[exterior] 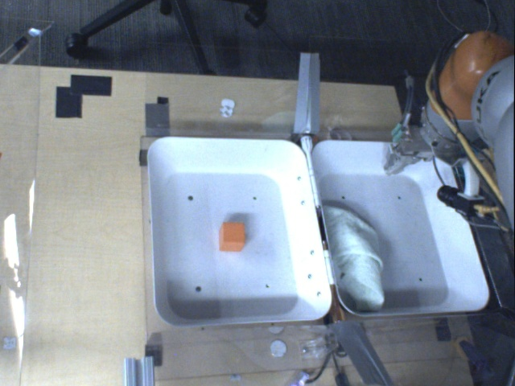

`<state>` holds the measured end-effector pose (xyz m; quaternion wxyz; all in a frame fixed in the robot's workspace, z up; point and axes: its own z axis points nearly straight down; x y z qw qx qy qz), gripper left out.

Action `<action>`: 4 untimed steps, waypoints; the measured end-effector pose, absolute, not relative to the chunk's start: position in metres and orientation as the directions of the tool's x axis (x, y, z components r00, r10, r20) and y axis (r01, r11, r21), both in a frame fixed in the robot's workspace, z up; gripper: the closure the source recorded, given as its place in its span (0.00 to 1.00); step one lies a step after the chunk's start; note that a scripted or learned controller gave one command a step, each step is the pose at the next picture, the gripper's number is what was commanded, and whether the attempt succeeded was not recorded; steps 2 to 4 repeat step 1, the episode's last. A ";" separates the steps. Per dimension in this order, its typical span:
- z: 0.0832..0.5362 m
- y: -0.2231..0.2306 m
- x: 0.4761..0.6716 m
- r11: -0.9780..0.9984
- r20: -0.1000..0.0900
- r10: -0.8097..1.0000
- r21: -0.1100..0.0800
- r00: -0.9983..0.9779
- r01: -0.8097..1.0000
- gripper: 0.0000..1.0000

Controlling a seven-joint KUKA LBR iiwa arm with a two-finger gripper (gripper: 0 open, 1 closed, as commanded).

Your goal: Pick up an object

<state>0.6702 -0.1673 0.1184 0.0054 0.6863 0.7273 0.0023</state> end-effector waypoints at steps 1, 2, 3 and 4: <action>0.200 -0.145 0.670 -0.013 -0.001 1.000 0.004 0.013 1.000 1.00; 0.200 -0.145 0.670 -0.013 -0.001 1.000 0.004 0.013 1.000 1.00; 0.200 -0.145 0.670 -0.013 -0.001 1.000 0.004 0.013 1.000 1.00; 0.200 -0.145 0.670 -0.013 -0.001 1.000 0.004 0.013 1.000 1.00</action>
